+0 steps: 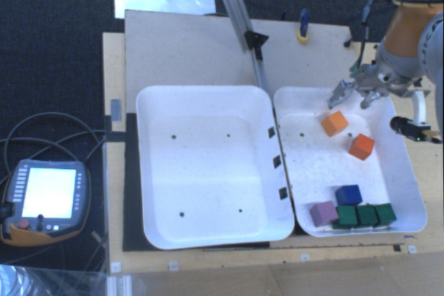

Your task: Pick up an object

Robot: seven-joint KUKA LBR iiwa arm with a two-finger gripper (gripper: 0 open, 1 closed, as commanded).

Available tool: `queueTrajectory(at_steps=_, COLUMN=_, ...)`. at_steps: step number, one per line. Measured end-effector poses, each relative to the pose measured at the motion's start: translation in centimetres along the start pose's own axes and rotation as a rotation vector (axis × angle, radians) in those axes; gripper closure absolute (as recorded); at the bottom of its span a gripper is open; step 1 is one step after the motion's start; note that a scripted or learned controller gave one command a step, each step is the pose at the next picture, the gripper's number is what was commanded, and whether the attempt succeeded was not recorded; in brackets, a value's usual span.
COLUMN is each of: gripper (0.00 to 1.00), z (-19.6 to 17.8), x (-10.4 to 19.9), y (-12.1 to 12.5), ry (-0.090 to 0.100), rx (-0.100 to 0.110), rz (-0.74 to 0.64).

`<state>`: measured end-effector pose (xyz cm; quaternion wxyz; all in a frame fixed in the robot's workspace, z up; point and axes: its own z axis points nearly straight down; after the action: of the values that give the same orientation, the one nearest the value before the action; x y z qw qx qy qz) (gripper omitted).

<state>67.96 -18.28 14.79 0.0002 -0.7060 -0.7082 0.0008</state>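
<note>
Looking down, camera view: two white bins side by side on a bench.
Arm: grey with an orange band, reaching in from the right above the far corner of the right bin.
Gripper: over the far end of the right bin, its two fingers spread wide apart with nothing between them.
Orange block: on the right bin's floor, just below the gripper, turned at a tilt; whether a fingertip touches it I cannot tell.
Red-orange block: near the orange one, slightly nearer the camera and to the right.
Blue block: near the front wall of the right bin.
Green blocks: in a row along that front wall, just in front of the blue one.
Purple block: just left of the green row.
Left bin: beside the right bin.
Tablet: on the dark floor left of the bench, screen lit, cables looping around it.
</note>
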Motion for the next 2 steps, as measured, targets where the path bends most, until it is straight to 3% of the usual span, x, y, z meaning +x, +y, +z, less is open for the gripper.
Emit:
queueTrajectory(at_steps=1, gripper=0.00, z=5.2, x=0.0, y=0.0, ry=0.000, rx=0.001, rz=-0.002)
queueTrajectory(at_steps=2, gripper=1.00, z=3.6, x=0.0, y=0.2, ry=-0.003, rx=-0.008, rz=-0.005)
